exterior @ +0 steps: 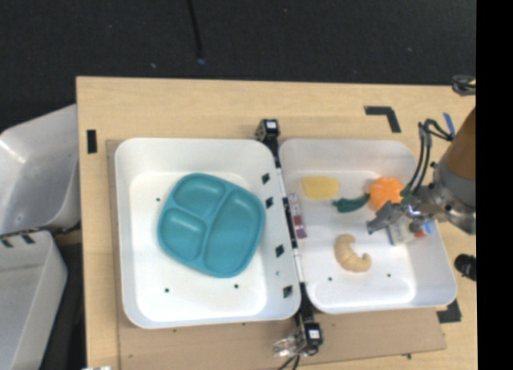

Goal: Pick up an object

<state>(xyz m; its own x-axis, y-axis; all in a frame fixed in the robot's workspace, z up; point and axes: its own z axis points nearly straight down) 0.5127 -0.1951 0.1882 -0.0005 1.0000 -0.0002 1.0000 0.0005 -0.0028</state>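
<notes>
The right bin [321, 300] holds a pale yellow flat piece [319, 187], an orange toy with a dark green stem [377, 195] and a tan croissant-shaped piece [352, 254]. My gripper [388, 224] reaches in from the right and hovers low in this bin, just below the orange toy and up and to the right of the croissant piece. Its grey fingers [377, 223] point left and look spread, with nothing between them.
A teal divided plate [212, 224] lies in the left bin [136, 296]. A ridge with black clips [287, 224] separates the two bins. Cables [423, 152] hang by the arm at the right edge.
</notes>
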